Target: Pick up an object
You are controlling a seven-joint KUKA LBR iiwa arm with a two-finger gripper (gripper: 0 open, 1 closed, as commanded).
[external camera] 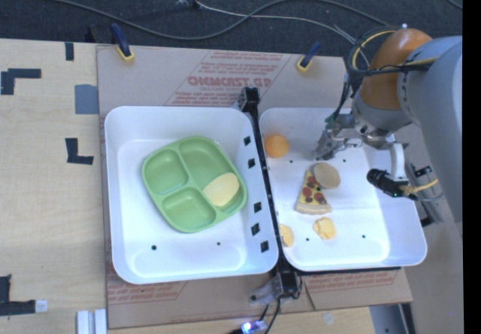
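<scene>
1. A grey KUKA arm with an orange band reaches in from the right over the right bin, one of two shallow white bins set side by side on the counter.
2. Its end effector hangs low over the far part of that bin; whether the fingers stand wide or narrow cannot be told from this angle, and nothing is seen between them.
3. Just near of it lies a tan round piece, touching the far end of a toy pizza slice.
4. An orange ball sits to the left, by the bin's left wall.
5. Two small yellow pieces rest toward the near side: one near of the pizza, another by the left wall.
6. The left bin holds a green divided tray, with a pale yellow oval in its right compartment.
</scene>
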